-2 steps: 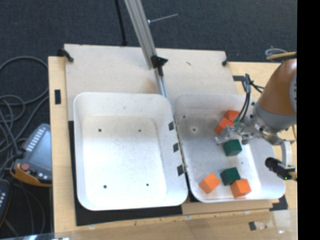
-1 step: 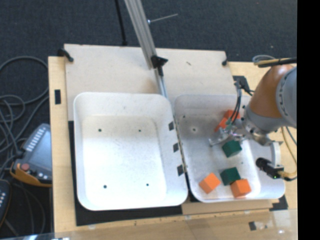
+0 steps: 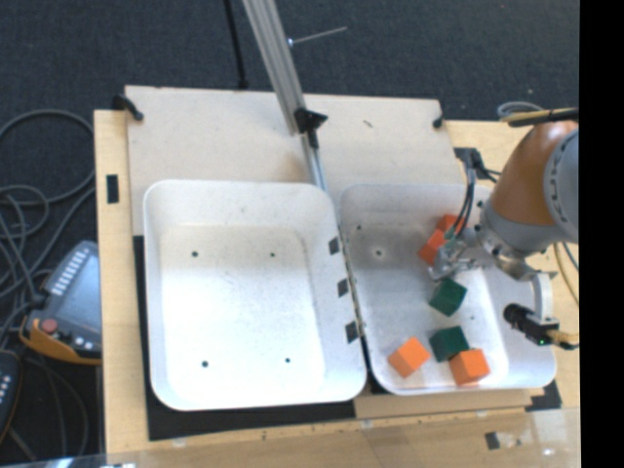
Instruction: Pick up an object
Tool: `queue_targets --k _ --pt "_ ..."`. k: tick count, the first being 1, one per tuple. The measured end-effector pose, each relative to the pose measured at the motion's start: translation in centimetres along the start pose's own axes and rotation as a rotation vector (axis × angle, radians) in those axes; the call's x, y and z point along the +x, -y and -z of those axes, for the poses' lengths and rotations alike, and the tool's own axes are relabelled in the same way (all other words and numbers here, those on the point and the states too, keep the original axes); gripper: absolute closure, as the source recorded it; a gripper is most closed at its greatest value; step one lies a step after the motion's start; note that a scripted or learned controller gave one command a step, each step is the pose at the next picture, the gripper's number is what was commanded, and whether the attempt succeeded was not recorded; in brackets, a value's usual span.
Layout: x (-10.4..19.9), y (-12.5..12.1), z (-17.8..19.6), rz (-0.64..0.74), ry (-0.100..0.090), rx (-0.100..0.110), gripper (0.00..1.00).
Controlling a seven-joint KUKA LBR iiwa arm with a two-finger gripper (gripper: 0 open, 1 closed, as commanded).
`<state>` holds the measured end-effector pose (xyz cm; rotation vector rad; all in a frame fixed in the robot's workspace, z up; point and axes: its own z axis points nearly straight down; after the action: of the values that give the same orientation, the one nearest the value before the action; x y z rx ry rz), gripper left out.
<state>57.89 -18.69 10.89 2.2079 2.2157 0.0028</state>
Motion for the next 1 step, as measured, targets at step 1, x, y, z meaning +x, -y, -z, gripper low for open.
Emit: queue_targets --k 1 --pt "0.01 0.03 -0.07 0.001 0.0 0.001 0.0"
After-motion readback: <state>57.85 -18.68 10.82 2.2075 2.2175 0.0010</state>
